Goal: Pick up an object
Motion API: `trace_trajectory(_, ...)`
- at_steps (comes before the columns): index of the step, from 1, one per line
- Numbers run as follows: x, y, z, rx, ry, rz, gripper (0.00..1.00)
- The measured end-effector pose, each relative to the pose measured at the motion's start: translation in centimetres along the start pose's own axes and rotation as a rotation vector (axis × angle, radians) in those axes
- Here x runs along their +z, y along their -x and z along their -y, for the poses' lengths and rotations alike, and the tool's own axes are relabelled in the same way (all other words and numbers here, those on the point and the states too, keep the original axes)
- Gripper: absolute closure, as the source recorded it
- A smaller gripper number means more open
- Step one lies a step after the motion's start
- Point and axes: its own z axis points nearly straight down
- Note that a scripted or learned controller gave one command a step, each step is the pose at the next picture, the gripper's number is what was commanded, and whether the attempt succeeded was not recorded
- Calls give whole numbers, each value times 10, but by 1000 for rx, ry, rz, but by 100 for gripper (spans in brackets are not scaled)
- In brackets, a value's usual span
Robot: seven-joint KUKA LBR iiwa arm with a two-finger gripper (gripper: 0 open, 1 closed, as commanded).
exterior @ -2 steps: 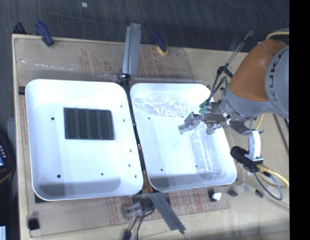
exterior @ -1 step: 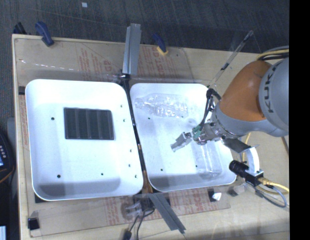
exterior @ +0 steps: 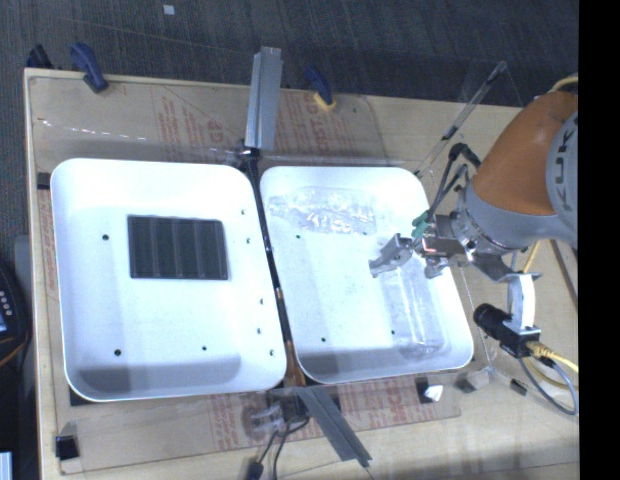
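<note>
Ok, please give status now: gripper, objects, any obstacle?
Gripper over right bin, grasp unclear. Clear plastic items in right bin; dark ridged block in left bin. Nothing blocking.

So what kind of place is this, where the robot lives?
Probably a robot testing lab. A robot arm with a claw reaches over two white bins on a wooden bench held with blue clamps, and loose cables lie beside it.

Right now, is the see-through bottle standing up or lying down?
Lying down. The clear bottle stretches flat along the floor of the right bin, beside the gripper.
</note>
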Motion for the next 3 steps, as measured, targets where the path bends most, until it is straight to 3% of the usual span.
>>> trace_trajectory(1,77,-25,-16,-85,-5,-2,0)
trace_trajectory(2,68,8,-81,133,0,-1,0)
trace_trajectory(3,59,6,-81,123,-4,-2,100)
